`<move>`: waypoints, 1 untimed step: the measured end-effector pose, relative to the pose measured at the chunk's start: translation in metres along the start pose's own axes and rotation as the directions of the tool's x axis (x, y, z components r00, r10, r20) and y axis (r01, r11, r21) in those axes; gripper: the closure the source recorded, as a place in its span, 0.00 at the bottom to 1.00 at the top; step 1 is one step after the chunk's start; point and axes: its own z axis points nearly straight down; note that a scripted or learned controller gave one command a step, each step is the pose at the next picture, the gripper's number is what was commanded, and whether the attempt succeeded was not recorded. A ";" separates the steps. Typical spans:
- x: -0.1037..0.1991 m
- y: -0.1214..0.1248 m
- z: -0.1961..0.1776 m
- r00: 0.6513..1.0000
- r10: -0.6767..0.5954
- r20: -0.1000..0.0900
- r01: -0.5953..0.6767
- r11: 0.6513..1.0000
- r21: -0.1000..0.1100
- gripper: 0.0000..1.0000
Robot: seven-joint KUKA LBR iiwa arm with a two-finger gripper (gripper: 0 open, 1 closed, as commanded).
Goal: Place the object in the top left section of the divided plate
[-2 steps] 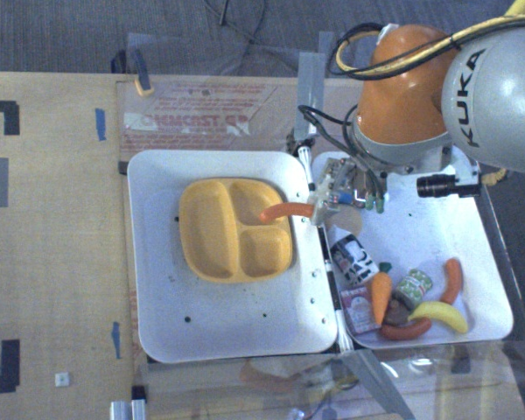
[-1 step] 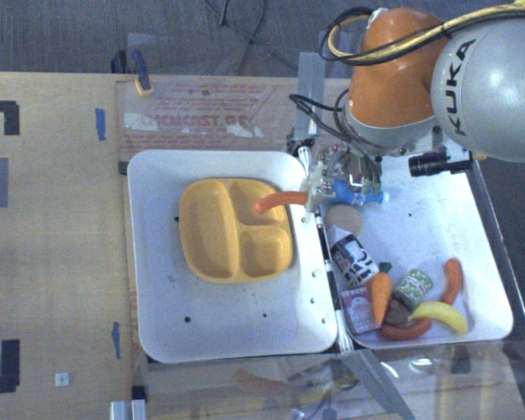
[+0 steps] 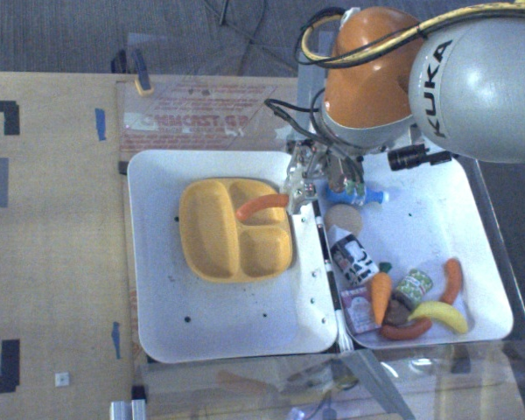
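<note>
A yellow divided plate (image 3: 212, 234) lies in the left bin (image 3: 157, 261). It has one large left section and two smaller right ones. My gripper (image 3: 297, 191) hangs at the plate's upper right edge, by the wall between the bins. It is shut on the right end of an orange-red sausage-shaped object (image 3: 261, 206). That object sticks out to the left over the plate's upper right section. The arm's orange band (image 3: 372, 59) and wrist hide the top of the right bin.
The right bin (image 3: 481, 234) holds a blue item (image 3: 370, 197), a beige round thing (image 3: 343, 219), a black-and-white can (image 3: 353, 259), a carrot (image 3: 381, 294), a banana (image 3: 444, 316), two red sausages (image 3: 453, 278) and a pink packet (image 3: 359, 311).
</note>
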 end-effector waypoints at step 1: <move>-0.001 -0.072 -0.082 0.994 -0.108 0.000 0.108 0.994 0.001 1.00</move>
